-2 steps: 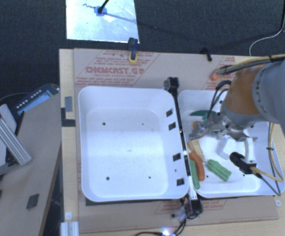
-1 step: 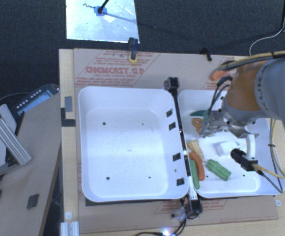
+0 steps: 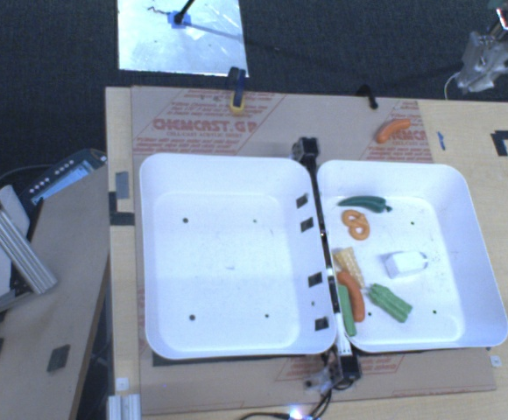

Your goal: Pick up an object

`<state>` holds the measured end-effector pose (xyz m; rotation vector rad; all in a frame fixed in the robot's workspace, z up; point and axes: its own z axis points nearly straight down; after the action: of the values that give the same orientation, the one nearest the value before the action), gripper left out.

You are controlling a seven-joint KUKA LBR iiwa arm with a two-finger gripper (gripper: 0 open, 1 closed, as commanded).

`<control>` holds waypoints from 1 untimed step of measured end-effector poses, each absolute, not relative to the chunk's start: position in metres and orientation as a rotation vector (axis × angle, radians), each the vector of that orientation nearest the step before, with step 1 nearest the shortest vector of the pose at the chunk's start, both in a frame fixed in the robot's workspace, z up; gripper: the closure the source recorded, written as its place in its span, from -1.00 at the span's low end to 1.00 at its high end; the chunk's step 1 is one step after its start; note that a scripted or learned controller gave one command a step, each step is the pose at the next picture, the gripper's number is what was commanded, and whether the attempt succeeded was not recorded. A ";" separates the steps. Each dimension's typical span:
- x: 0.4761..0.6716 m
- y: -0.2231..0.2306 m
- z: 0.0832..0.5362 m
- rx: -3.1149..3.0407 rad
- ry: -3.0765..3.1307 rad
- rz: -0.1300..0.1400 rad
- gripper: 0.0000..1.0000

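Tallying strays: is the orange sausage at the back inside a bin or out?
Out. The orange sausage lies on the board behind the right bin.

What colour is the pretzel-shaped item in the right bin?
Orange: the pretzel shows best in the camera view, just below the dark green pepper.

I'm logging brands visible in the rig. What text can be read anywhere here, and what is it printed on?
"CHEMCAST GP": red print on the brown sheet under the bins, above the left bin.
More red print on the sheet near the orange sausage and along the front edge: too blurred to read.
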<state>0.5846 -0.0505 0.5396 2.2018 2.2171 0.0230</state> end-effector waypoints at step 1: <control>0.657 -0.105 0.535 2.219 2.215 0.002 1.00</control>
<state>0.6569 -0.1053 0.5346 2.2187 2.2148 0.0025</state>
